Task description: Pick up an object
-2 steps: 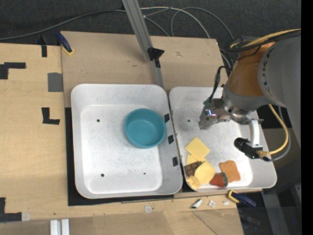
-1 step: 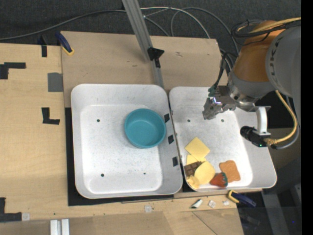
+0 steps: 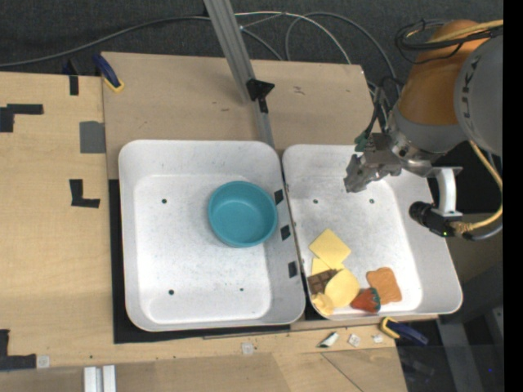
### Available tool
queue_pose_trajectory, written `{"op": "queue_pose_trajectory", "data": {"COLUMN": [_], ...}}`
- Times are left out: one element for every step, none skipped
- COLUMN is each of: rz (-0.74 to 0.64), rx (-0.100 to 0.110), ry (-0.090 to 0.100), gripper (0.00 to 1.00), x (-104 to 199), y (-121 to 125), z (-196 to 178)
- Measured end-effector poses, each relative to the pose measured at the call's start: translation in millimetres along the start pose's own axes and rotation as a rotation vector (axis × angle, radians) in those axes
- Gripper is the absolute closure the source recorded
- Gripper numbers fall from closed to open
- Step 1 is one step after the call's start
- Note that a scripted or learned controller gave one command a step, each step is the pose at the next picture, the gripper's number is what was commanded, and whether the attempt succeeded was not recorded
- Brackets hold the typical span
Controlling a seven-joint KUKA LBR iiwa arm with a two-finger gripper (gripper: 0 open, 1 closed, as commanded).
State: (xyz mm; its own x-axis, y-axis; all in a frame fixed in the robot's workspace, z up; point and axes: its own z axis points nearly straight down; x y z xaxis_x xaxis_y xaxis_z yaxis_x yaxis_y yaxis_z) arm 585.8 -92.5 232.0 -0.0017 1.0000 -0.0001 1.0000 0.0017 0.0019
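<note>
My gripper [image 3: 356, 181] hangs over the far part of the right bin [image 3: 425, 243], well above its floor, with nothing seen between its tips. A cluster of small items lies at the bin's near end: a yellow square piece [image 3: 329, 247], a second yellow piece [image 3: 341, 287], a small brown block [image 3: 319, 281], an orange piece [image 3: 384, 283] and a red item [image 3: 365, 300]. A blue bowl [image 3: 242, 212] stands upright in the left bin [image 3: 155, 243]. The gripper is some way behind and to the right of the yellow square piece.
A grey pole [image 3: 233, 43] slants down from the top to the gap between the bins. Black cables [image 3: 327, 31] trail over the dark floor behind the bench. Blue-and-yellow clamps sit at the bench's far left corner [image 3: 109, 73] and near right edge [image 3: 400, 330].
</note>
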Motion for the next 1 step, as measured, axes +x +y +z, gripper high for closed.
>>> {"op": "queue_pose_trajectory", "data": {"rz": [-0.005], "rx": [0.004], "ry": [0.001], "gripper": [1.00], "x": [59.9], "y": [-12.6], "z": [1.7]}}
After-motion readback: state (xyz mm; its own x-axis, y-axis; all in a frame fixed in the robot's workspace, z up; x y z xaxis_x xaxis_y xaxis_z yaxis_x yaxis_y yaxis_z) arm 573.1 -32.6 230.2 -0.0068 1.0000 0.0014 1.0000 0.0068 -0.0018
